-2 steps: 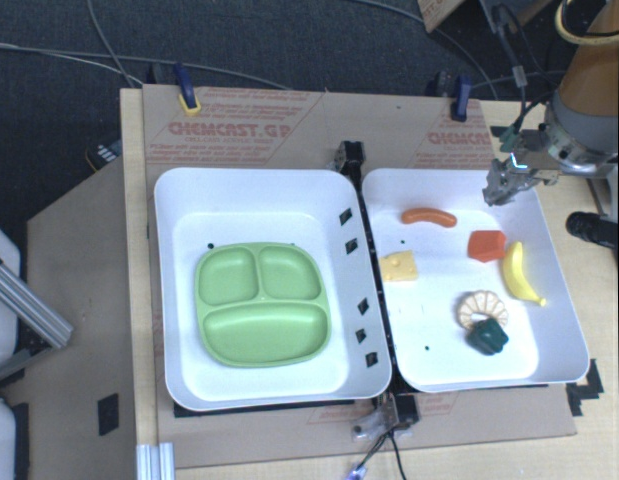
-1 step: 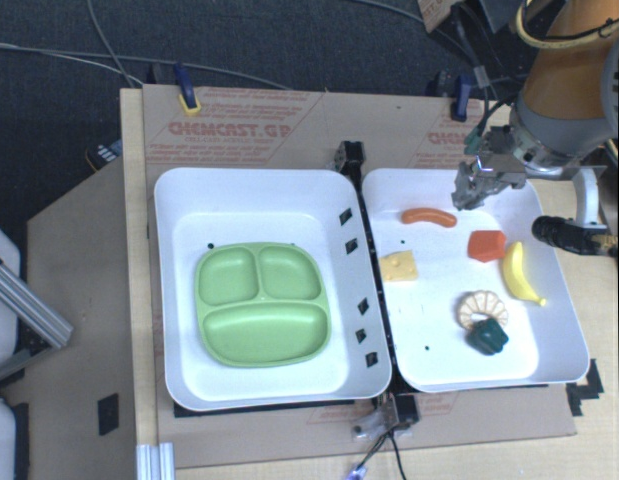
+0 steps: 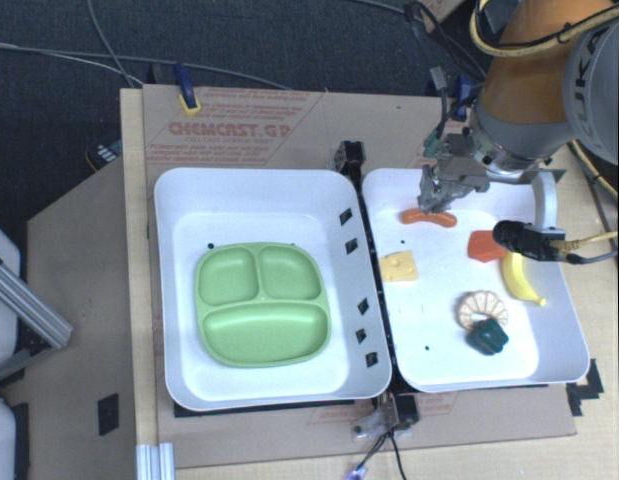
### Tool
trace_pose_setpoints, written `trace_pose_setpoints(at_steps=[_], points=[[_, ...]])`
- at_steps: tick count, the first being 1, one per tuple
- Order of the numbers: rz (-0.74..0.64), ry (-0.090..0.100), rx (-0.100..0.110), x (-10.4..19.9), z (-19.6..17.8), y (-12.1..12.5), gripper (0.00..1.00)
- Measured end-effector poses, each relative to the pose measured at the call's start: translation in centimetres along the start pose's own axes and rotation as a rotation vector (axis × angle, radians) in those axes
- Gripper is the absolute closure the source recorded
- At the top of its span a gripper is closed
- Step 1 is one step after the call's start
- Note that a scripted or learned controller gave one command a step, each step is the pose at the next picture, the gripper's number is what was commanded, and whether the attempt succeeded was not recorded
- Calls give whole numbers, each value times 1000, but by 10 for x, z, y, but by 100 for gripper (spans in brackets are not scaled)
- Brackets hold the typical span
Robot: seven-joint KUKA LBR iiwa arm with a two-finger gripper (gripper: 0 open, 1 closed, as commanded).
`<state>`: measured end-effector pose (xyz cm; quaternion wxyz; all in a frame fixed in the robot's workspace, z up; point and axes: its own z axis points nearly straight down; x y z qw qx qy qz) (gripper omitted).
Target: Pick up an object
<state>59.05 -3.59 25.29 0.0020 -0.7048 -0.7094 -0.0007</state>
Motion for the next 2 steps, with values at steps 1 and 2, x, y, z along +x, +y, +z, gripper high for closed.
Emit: trace_pose_setpoints(at_steps=[1, 2], points=[[0, -1, 2, 57, 13, -4, 100], [0, -1, 3, 114, 27, -16, 100]])
